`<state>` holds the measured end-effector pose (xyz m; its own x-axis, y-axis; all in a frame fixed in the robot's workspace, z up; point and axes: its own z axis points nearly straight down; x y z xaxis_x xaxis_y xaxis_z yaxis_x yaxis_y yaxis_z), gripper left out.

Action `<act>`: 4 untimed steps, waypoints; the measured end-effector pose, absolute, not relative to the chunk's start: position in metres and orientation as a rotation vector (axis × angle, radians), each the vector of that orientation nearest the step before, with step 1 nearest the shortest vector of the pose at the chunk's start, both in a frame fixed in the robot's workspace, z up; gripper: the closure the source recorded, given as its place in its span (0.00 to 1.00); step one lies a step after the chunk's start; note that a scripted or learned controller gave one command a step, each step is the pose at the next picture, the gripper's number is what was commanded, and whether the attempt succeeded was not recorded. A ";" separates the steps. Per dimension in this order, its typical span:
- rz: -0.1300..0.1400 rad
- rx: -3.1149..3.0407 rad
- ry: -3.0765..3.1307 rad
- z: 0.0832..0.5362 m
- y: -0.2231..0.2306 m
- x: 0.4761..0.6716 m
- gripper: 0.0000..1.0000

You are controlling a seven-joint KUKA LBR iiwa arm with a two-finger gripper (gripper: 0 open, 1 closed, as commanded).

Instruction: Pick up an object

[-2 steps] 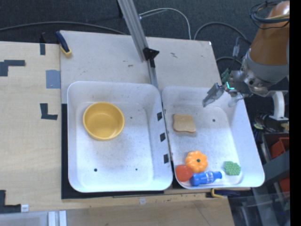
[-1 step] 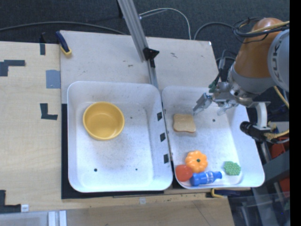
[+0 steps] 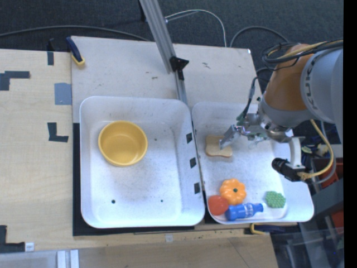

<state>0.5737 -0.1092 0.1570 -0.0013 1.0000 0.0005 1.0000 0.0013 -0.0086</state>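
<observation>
You see a yellow bowl (image 3: 122,143) in the left bin (image 3: 95,205); the right bin (image 3: 298,205) holds a tan piece (image 3: 217,148), pumpkin (image 3: 232,190), bottle (image 3: 244,211). Your gripper (image 3: 227,141) hangs over the tan piece, fingers apart

A white board (image 3: 134,66) lies on the wooden table (image 3: 30,149), under two white bins. The left bin (image 3: 139,205) sits beside the right bin (image 3: 295,205), their rims touching. A grey pole (image 3: 159,24) slants up from the board's far side. Black cables (image 3: 195,15) trail behind it. Tape marks (image 3: 56,132) dot the table.
</observation>
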 end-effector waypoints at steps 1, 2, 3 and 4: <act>0.009 -2.214 -2.218 0.093 -0.106 0.566 0.00; 0.005 -2.216 -2.222 0.107 -0.106 0.568 1.00; -0.002 -2.221 -2.225 0.150 -0.103 0.571 1.00; -0.002 -2.224 -2.223 0.198 -0.109 0.564 1.00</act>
